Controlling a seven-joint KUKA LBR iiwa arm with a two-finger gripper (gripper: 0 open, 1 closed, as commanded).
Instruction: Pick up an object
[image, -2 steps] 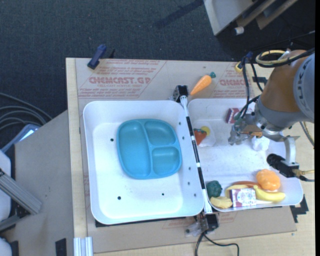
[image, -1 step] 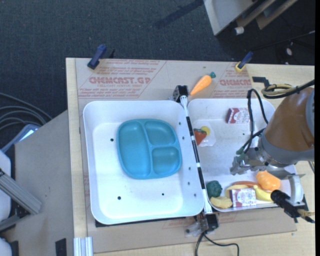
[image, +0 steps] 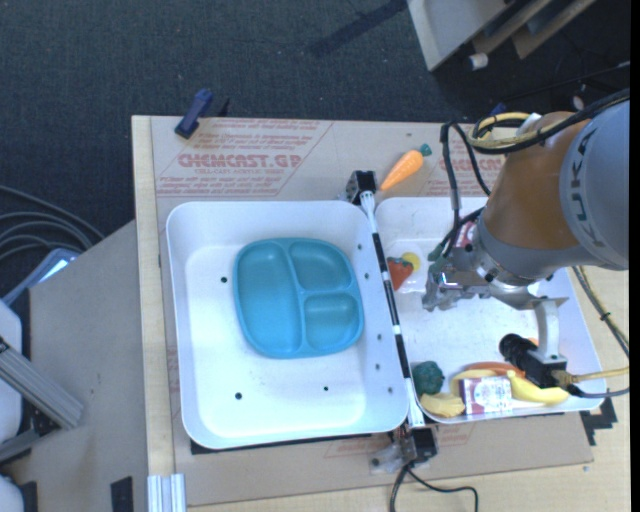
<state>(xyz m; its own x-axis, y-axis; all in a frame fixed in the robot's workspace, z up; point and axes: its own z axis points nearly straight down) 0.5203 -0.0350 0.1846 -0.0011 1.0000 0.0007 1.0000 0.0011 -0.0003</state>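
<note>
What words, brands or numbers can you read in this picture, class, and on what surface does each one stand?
"CHEMCAST GP": large red letters on the brown board behind the left bin.
Smaller red lines under that name: too blurred to read.
Red print on the board behind the right bin, near the orange carrot: too blurred to read.
Label on the small packet in the right bin: too small to read.

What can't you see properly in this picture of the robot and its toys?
- The claw: the camera view shows it from above, under the arm's wrist, so open or shut cannot be told.
- The small red and yellow toy: too small to name.
- Part of the right bin: covered by the arm.
- The packet beside the banana: label too blurred to read.
</note>
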